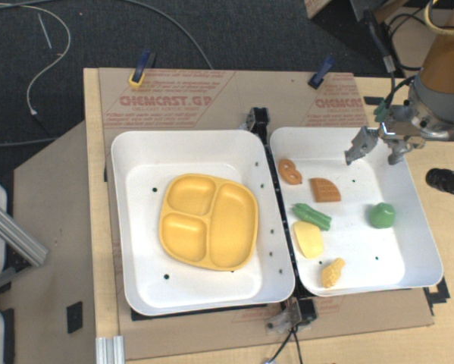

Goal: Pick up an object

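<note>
My gripper hangs over the far right part of the right bin, open, with nothing between its fingers. Below and left of it in that bin lie an orange pretzel-like ring, a brown bread slice, a green pod, a pale yellow piece and a small corn cob. A green round fruit sits nearest, just below the gripper.
The left bin holds a yellow sectioned plate. Blue clamps grip the cardboard sheet at the back. A black bracket sits between the bins' far corners. Cables run across the dark floor behind.
</note>
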Controlling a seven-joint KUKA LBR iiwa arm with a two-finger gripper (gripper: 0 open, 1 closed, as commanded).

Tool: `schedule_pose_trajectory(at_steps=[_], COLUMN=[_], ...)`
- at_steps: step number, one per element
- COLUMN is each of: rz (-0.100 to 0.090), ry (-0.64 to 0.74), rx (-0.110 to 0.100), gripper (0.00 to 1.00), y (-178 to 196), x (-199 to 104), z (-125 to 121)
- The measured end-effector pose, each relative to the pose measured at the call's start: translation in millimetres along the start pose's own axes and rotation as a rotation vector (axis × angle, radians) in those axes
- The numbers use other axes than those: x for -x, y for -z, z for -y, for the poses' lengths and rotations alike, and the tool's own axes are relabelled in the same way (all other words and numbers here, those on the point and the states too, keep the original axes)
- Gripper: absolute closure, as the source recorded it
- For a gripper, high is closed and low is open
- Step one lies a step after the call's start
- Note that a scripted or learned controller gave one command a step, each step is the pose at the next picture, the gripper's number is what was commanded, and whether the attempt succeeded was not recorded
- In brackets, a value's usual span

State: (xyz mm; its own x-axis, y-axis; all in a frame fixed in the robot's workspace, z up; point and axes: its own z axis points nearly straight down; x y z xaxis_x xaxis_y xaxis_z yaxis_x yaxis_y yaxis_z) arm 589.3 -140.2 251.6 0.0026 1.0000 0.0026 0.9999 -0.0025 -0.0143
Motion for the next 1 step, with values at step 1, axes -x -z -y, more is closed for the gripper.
schedule_pose_trajectory(at_steps=[1], rz=[0.002], ry=[0.003], rx=[0.013], gripper=[0.00], y=[7.3], x=[-0.3], z=[-2.2])
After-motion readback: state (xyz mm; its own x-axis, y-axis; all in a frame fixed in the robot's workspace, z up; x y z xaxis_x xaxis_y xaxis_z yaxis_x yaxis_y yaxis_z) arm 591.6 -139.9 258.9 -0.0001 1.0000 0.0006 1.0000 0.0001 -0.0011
